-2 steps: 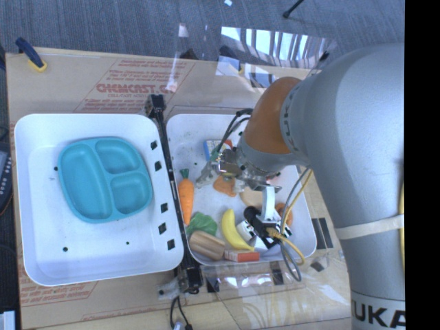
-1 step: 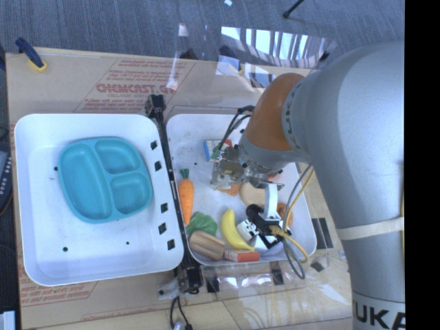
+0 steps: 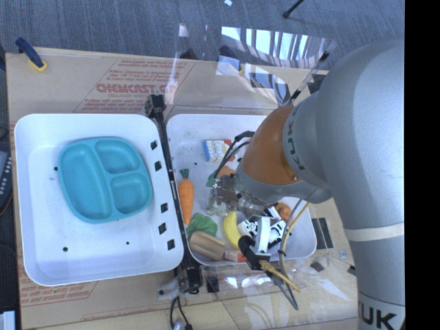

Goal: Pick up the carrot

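The carrot (image 3: 185, 195), orange with a small green top, lies lengthwise along the left wall of the right bin (image 3: 180, 135). My gripper (image 3: 221, 198) hangs low over the middle of that bin, a short way to the right of the carrot and apart from it. Nothing shows in its grasp. The grey arm with its orange band covers the bin's right half.
Near the gripper lie a green piece (image 3: 201, 223), a tan wooden cylinder (image 3: 206, 245), a yellow banana (image 3: 232, 229) and a small printed packet (image 3: 214, 148). A teal divided plate (image 3: 104, 179) sits in the left bin (image 3: 31, 136).
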{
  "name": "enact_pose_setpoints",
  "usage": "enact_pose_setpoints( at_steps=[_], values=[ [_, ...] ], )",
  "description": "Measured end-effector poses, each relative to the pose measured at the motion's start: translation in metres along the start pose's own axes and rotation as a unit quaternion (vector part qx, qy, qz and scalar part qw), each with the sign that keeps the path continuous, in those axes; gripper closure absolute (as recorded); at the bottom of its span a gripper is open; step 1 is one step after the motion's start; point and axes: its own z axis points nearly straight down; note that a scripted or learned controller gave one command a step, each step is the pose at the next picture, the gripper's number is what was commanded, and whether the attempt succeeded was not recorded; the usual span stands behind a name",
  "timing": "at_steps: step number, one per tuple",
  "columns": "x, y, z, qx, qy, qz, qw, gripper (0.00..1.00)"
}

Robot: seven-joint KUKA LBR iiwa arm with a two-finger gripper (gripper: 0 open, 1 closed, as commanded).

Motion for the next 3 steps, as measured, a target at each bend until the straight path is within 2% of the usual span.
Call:
enact_pose_setpoints(
  at_steps=[1,2,3],
  values=[
    [0.000,0.001,-0.001,-0.001,0.000,0.000,1.0000,0.00],
    [0.009,0.045,-0.001,0.000,0.000,0.162,0.9868,0.00],
    [0.011,0.044,-0.010,0.004,0.002,0.157,0.9875,1.00]
  ],
)
